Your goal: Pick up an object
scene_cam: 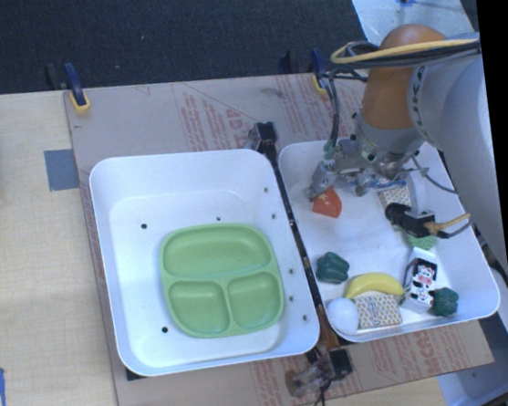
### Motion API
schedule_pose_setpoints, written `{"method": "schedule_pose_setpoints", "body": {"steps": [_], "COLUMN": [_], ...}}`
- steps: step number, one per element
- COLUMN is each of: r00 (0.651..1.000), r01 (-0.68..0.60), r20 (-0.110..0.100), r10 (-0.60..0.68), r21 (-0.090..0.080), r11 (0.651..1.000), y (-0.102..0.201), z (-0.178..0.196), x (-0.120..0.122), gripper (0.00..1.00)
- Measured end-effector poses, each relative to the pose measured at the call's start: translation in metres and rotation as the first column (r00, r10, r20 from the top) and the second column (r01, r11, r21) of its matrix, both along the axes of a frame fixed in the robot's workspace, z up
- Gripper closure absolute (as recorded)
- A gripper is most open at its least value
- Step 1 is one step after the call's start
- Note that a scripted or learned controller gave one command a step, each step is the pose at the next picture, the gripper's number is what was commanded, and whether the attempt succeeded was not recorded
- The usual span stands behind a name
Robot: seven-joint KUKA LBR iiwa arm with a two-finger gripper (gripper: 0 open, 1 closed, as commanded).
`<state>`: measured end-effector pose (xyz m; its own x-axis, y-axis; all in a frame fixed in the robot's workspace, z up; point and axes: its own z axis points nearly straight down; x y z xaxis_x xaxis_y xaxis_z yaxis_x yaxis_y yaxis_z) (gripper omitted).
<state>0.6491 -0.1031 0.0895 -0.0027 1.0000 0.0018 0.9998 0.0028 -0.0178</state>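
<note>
Under arm, pincer partly hidden

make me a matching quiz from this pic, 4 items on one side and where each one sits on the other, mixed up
Items:
1. green divided plate
2. banana
3. orange-red toy
4. dark green pepper

Places:
A. right bin, just under the gripper
B. left bin, middle
C. right bin, near its left wall, above the banana
D. right bin, near the front edge

Pairs: 1-B, 2-D, 3-A, 4-C
</note>
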Motion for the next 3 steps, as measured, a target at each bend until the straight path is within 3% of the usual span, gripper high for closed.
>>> {"method": "schedule_pose_setpoints", "body": {"steps": [1,2,3], "r00": [1.0,1.0,1.0], "r01": [0.001,0.0,-0.002], "r20": [-0.006,0.011,0.012], "r10": [-0.001,0.001,0.002], "r21": [0.001,-0.003,-0.002], "r11": [1.0,1.0,1.0], "y": [0.009,0.003,0.009], "z": [-0.001,0.002,0.002], "x": [0.002,-0.003,-0.009], "gripper": [0.0,0.0,0.0]}}
